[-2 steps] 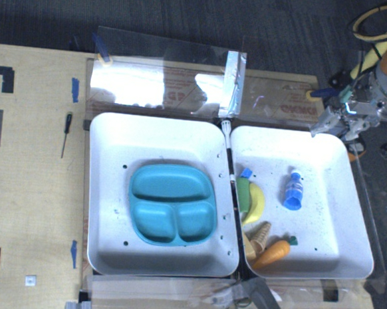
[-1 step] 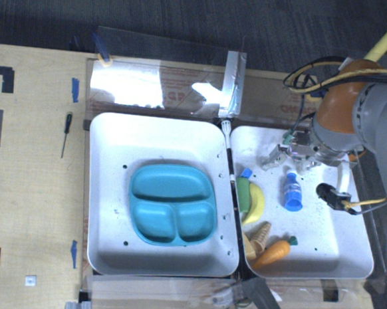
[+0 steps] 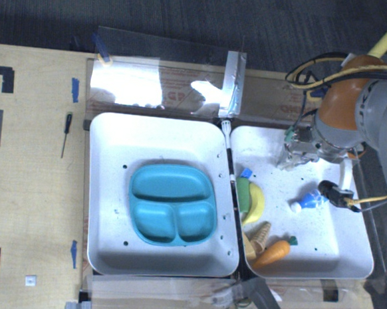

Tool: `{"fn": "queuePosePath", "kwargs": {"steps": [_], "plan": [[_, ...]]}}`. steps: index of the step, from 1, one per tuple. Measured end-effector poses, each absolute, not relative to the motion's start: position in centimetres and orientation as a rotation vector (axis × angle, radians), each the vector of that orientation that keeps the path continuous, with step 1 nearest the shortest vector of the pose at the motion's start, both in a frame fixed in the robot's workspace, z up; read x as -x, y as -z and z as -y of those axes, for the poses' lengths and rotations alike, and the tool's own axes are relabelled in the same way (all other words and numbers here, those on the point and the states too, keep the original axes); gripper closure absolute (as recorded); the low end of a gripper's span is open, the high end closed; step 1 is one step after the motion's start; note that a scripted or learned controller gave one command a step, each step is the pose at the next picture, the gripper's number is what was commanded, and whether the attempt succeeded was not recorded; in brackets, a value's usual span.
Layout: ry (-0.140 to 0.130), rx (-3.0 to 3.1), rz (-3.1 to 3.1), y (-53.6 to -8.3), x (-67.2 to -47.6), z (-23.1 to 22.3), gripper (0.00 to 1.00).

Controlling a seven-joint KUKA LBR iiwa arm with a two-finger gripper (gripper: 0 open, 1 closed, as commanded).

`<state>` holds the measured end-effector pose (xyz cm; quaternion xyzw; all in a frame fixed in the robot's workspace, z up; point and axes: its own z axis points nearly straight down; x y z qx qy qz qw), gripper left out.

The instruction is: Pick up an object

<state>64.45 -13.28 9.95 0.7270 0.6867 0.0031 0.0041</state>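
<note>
Nearest us, we are seeing a carrot lying toward the front-left corner of the right bin, just beside a tan cone. Both are crowding the wall between the bins, so we judge them awkward to grip there. Just behind them, a banana is resting against that same wall. The left bin is holding a blue tray flat in its middle, which we judge too broad for a pinch. A small blue-white piece is sitting mid-bin on open floor, apart from the rest. Farther back, the gripper is hanging over bare floor, pointing down, with nothing seen in it. We cannot tell how wide it stands. We are judging the pick as not yet begun, and the blue-white piece looks the likeliest target, being nearest and free all round.
</note>
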Motion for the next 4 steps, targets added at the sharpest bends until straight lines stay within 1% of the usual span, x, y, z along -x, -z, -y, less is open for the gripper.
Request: {"fn": "queuePosePath", "kwargs": {"steps": [1,2,3,4], "plan": [[-0.008,-2.279,-2.152,-9.9,-64.4,13.3,0.0],[-0.003,-2.335,-2.098,-8.6,-66.8,14.8,0.0],[-0.003,-2.422,-1.999,-8.7,-59.6,13.5,0.0],[-0.009,-2.419,-1.995,-9.9,-59.8,13.5,1.0]]}}
